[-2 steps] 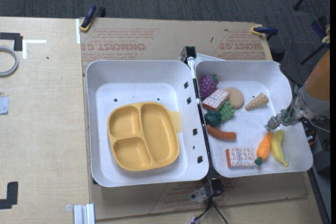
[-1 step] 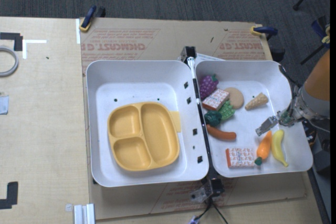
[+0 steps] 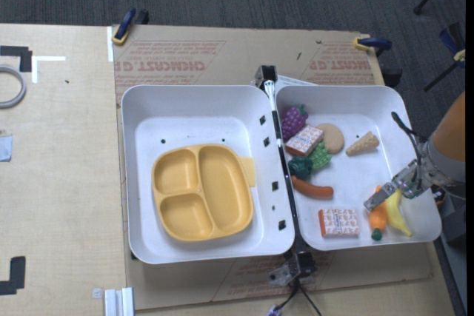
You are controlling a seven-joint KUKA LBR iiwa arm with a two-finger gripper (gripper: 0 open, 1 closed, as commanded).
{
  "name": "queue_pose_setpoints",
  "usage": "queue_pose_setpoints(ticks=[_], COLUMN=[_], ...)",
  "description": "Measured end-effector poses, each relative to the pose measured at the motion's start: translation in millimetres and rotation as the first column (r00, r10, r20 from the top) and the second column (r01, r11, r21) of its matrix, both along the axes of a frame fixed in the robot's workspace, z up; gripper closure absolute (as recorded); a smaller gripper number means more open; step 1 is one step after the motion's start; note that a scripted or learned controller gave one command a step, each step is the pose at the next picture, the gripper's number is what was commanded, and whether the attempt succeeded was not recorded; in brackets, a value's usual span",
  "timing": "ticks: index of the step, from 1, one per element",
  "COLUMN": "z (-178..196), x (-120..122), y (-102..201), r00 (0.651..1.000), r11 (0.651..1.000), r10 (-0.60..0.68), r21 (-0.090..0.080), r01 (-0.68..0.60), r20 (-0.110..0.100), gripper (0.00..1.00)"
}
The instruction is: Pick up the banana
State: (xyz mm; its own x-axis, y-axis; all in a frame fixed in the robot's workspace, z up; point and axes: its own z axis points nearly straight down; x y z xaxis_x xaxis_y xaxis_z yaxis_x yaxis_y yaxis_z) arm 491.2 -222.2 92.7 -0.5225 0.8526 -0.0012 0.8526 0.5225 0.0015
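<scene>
On the banana, gripper.

Arm low at right edge

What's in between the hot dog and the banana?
In the camera view, an orange carrot lies between the hot dog and the banana, right against the banana. The rest is bare white bin floor.
</scene>
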Motion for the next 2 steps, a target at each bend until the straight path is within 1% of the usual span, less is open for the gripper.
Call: queue_pose_setpoints(ticks=[1, 2], z=[10.2, 29.6], x=[1.5, 21.1], y=[-0.3, 111.2], r00=[1.0, 0.984], r11=[1.0, 0.984], r10=[-0.003, 0.177], r21=[-0.001, -0.001], r01=[0.003, -0.177], r20=[0.004, 0.001], gripper=[1.0, 1.0])
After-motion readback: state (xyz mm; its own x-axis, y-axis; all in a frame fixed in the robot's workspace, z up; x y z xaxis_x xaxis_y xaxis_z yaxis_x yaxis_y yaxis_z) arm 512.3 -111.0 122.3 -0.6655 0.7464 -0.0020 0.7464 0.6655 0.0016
